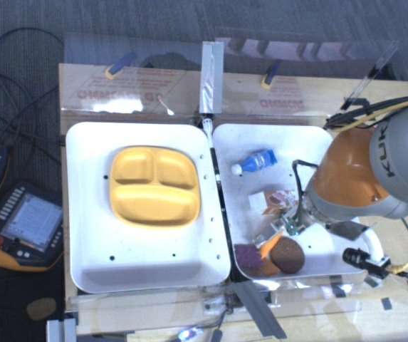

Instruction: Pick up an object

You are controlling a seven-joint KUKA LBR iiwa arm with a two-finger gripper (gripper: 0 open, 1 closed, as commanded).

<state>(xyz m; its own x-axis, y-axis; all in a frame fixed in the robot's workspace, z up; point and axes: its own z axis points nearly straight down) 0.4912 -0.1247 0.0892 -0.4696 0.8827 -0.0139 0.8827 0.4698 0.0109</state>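
The grey arm with its broad orange band (pixel 346 173) reaches into the right-hand shallow white bin (pixel 310 137) from the right, and its gripper (pixel 289 223) sits low over a small cluster of objects near that bin's front wall. The wrist hides most of the gripper, so I cannot tell how it is set or whether anything is caught in it.

Just in front of the gripper, and slightly left, lies a round dark brown ball-like object (pixel 288 255), with a small orange piece (pixel 268 246) touching its left side. Further left again, against the bin's front corner, rests a soft purple lump (pixel 248 255). Right beside the gripper on its left is a crumpled packet with a white and reddish-brown wrapper (pixel 276 199) (possibly more than one item; the view is too blurred to separate them). Well beyond the gripper, toward the far left part of the same bin, a small clear plastic bottle with a blue label and white cap (pixel 255 162) lies on its side.

Far to the gripper's left, the other white bin (pixel 82 262) holds a yellow plastic plate divided into three compartments (pixel 155 185), lying flat near its middle. Both bins rest on the pale wooden surface (pixel 310 95).
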